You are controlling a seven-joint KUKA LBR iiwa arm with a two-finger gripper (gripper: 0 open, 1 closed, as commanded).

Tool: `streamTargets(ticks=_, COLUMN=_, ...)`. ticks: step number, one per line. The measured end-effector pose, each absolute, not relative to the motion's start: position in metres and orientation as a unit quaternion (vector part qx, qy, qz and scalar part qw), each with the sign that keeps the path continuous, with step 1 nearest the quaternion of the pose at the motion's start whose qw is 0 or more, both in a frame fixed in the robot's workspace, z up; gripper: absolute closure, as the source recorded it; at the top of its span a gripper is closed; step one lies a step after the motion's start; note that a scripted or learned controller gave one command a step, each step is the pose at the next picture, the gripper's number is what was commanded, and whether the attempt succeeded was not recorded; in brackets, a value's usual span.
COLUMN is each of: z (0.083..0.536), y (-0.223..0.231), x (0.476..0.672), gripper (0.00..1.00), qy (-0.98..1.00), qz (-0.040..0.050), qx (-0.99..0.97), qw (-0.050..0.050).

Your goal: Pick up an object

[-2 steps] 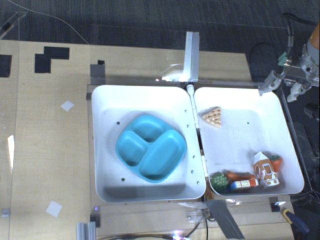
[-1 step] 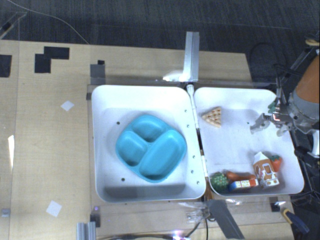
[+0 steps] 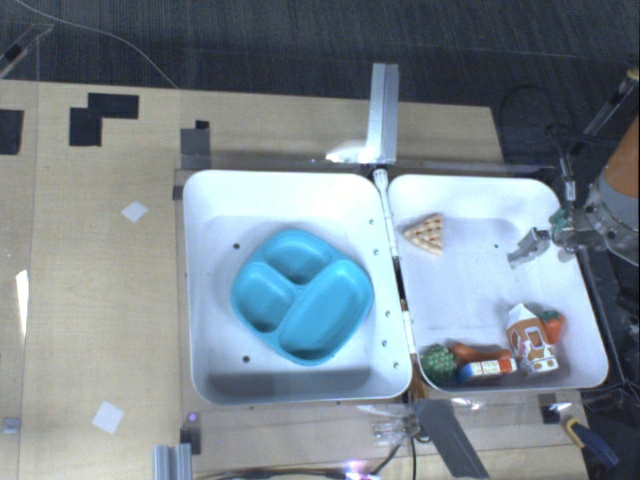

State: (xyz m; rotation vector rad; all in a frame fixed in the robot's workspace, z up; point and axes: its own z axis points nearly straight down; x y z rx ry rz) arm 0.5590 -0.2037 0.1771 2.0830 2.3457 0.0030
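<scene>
The arm (image 3: 618,183) comes in from the right edge, over the right rim of the right-hand bin (image 3: 470,193). Its gripper (image 3: 530,246) reaches out over the bin's upper right part, above bare white floor. A pale grey fingertip (image 3: 522,250) points left and slightly down; how far the pincer is spread, or whether it is clenched, I cannot tell at this size and angle. Nothing shows between its tips, and it touches none of the objects.

The things to pick from lie in the same bin. A waffle-patterned wedge (image 3: 425,233) (tan, with a reddish edge) rests near the upper left, close to the divider between the bins and well apart from the gripper. Along the lower edge sits a cluster: a green broccoli-like piece (image 3: 435,361) in the lower left corner, an orange carrot-like piece (image 3: 480,352) just beside it, a small bottle (image 3: 485,370) lying on its side with a blue end toward the green piece, and a white-and-orange carton (image 3: 532,340) toward the lower right. The cluster is packed closely; whether each piece touches its neighbour is hard to tell.

The left-hand bin (image 3: 215,298) holds a blue sectioned plate (image 3: 300,296), set at an angle near its middle.
</scene>
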Motion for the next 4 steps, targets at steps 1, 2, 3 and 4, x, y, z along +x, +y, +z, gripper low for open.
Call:
streamTargets(ticks=1, z=0.155, y=-0.206, x=0.491, gripper=0.00, qy=0.752, qz=0.0005, qx=0.660, qw=0.001)
streamTargets(ticks=2, z=0.094, y=-0.206, x=0.489, gripper=0.00, qy=0.765, qz=0.0011, qx=0.644, qw=0.002)
streamTargets(ticks=3, z=0.103, y=-0.205, x=0.493, gripper=1.00, qy=0.765, qz=0.0032, qx=0.644, qw=0.003)
streamTargets(ticks=4, z=0.253, y=-0.169, x=0.490, gripper=1.00, qy=0.765, qz=0.0008, qx=0.644, qw=0.002)
